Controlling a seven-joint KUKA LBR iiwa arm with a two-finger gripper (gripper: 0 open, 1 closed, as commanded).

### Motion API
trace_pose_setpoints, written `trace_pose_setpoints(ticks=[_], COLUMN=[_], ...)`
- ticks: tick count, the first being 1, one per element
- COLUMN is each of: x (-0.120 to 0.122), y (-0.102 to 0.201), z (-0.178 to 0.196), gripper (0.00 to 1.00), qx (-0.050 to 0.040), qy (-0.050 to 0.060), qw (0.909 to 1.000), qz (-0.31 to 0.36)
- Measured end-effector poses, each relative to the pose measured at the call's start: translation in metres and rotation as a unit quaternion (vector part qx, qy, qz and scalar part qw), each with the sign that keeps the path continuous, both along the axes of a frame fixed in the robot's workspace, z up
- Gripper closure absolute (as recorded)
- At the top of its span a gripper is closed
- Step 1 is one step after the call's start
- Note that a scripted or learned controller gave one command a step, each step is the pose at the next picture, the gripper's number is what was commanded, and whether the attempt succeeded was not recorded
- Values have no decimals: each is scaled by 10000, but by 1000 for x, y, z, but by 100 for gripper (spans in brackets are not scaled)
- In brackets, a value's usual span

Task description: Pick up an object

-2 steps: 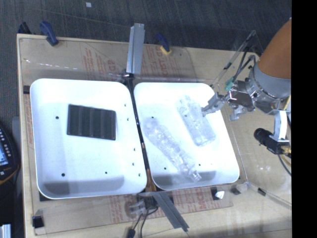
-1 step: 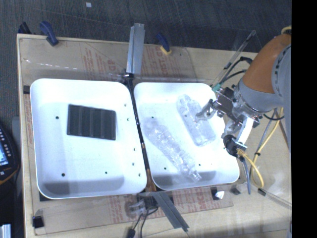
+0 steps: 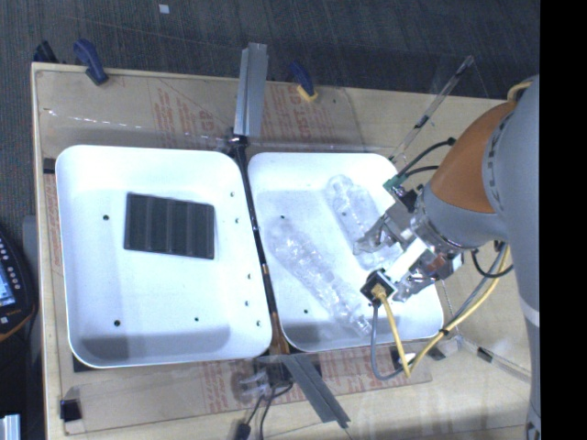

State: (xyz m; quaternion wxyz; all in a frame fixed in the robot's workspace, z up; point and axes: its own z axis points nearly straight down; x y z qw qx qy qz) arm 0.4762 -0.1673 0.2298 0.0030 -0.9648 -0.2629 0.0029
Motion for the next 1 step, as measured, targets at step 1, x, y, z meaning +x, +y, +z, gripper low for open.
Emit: trace_pose_setpoints(ticks=[1], x=[0], y=[0], z=[0], gripper=[0], qx=[1], qy=[0], qw=[10000], qz=[1])
